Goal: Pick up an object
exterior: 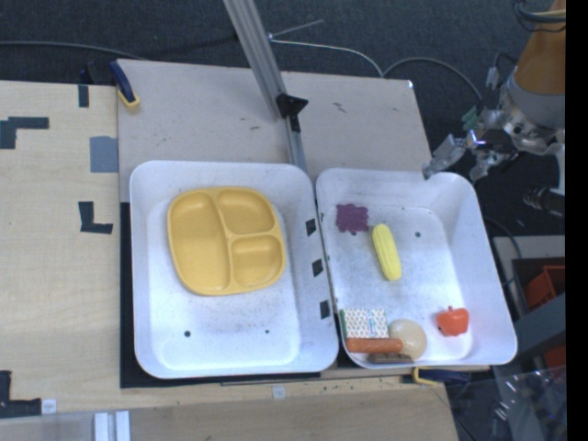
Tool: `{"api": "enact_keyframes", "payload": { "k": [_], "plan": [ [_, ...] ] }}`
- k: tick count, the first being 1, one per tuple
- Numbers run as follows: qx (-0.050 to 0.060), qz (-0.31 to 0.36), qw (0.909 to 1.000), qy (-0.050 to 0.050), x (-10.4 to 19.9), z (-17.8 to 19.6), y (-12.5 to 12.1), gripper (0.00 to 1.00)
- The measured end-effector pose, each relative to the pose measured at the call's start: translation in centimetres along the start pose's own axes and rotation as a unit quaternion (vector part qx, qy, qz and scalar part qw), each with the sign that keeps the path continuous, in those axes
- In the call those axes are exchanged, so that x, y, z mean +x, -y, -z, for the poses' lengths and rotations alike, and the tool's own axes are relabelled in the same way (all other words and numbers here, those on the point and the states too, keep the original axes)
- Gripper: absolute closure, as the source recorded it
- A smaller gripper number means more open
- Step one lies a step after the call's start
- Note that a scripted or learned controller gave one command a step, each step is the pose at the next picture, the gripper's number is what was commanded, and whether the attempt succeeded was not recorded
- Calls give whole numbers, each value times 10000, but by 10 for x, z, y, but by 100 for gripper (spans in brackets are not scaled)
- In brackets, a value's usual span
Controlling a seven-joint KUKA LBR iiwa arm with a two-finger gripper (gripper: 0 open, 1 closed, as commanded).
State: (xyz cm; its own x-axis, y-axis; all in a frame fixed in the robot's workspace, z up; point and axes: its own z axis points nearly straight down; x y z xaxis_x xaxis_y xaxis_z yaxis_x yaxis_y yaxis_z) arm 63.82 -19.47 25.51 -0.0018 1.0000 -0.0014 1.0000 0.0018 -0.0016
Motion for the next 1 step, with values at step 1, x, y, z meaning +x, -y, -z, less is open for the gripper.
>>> {"api": "enact_keyframes", "payload": {
  "k": [1],
  "plan": [
    [41,-8,10000,-12,-15,-132,17,0]
  ]
}}
